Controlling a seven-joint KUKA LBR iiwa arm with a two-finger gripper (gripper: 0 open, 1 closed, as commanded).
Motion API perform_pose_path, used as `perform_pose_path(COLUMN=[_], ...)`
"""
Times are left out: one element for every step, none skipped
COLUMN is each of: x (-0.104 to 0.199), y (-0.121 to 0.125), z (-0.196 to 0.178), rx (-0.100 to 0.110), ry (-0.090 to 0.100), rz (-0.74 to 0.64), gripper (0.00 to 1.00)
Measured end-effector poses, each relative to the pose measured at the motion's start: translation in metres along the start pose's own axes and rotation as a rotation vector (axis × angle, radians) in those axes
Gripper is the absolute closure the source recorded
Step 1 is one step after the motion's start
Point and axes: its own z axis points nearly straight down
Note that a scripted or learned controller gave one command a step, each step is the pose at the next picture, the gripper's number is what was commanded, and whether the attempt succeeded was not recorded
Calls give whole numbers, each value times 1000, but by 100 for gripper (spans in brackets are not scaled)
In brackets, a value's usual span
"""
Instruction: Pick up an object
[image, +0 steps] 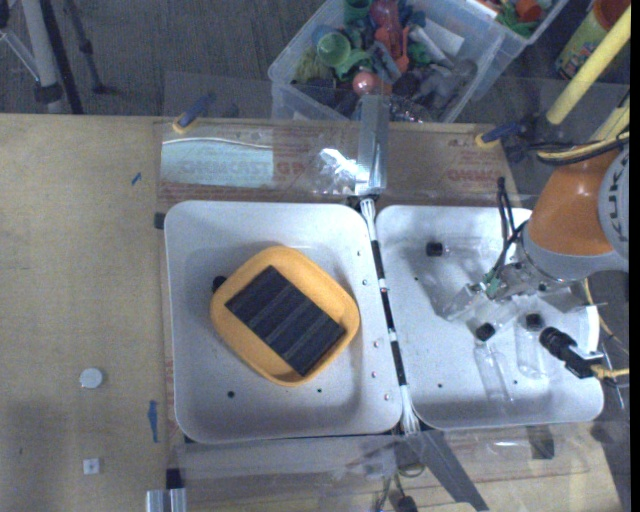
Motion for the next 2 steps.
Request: perform_pose_path(x=[-5, 60], y=[-46, 64], z=[-1, -98], rx=[2, 1], ry=[0, -1], rz=[-63, 11], gripper=[0, 0])
